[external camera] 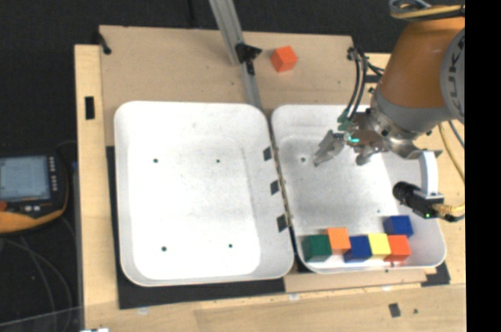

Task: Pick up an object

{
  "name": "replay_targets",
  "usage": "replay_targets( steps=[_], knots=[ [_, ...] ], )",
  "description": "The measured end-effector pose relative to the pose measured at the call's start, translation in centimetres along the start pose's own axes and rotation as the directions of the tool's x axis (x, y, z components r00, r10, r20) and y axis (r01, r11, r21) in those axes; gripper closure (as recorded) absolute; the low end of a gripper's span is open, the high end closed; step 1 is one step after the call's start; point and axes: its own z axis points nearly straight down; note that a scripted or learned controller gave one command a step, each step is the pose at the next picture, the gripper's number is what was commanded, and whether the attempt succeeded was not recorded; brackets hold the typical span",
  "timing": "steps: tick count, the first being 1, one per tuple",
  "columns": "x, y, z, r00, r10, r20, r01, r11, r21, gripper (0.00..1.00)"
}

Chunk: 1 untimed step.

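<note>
Several small blocks lie in a row along the near edge of the right bin [313,127]: a green block [316,246], an orange block [338,238], a blue block [358,247], a yellow block [379,244], a second orange block [398,246] and a second blue block [398,225] just behind it. My gripper [344,149] hangs over the middle of the right bin, well above and behind the row. Its two fingers are spread apart with nothing between them.
The left bin [196,189] sits beside the right one. An orange cube [283,59] rests on the bench behind the bins, next to a slanted metal post [223,1]. A handheld device [27,185] lies off the bench at left. Cables and a black fitting [415,199] hang near the right bin's right rim.
</note>
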Motion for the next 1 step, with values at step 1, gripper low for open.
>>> replay_targets(
  steps=[1],
  knots=[
    [-0.16,0.08,-1.1,1.0,0.007,0.001,-0.007,1.0,-0.004,1.0]
  ],
)
